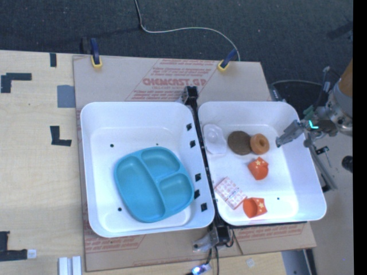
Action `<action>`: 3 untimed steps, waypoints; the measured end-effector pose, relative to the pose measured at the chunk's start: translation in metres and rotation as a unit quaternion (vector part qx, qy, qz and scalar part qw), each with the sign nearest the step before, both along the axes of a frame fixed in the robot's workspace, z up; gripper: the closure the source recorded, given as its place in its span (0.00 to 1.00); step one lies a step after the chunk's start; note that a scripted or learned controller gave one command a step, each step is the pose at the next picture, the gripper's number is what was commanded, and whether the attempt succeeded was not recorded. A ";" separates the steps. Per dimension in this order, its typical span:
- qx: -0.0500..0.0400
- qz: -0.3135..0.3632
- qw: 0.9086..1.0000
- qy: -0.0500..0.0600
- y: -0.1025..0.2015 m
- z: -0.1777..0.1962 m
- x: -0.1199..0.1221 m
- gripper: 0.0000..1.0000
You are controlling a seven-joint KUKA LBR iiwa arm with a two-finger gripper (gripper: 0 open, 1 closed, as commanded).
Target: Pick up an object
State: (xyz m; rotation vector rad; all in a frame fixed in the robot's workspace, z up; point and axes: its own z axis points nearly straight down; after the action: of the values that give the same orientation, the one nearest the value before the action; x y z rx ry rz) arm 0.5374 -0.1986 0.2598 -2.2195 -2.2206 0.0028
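Nearest the camera, low in the right bin [298, 171]: an orange-red block [254, 207] sat by the front wall, with a pink-and-white patterned packet [229, 192] just beside it to the left, close to the divider. Further in, a second orange-red piece [258, 168] lay alone mid-bin, apart from the first two. Beyond that, a dark brown round item [239, 142] and a lighter brown ring-shaped one [260, 144] were touching side by side. A clear plastic cup or lid [214, 137] lay left of them against the divider wall; hard to make out its shape.

Left bin [92, 153] held one blue divided tray [153, 183], three compartments, lying flat and slightly turned.

Gripper [288, 134] was over the right bin's right rim, level with the brown pair but well clear of them. Nothing was between the fingers. One dark finger was visible pointing left-down; couldn't tell whether the fingers were apart or together. Teal light was on at the wrist. Both bins sat on a cardboard sheet [172, 82], clamped at the far edge.
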 end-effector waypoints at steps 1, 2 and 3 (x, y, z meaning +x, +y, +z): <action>0.000 0.000 1.000 -0.001 0.000 0.001 0.000 0.00; 0.001 0.000 1.000 0.002 0.010 -0.059 0.002 0.00; 0.001 0.000 1.000 0.002 0.014 -0.117 -0.008 0.00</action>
State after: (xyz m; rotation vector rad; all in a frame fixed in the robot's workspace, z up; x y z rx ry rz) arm 0.5296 -0.1848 0.1425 -2.2163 -2.2169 0.0061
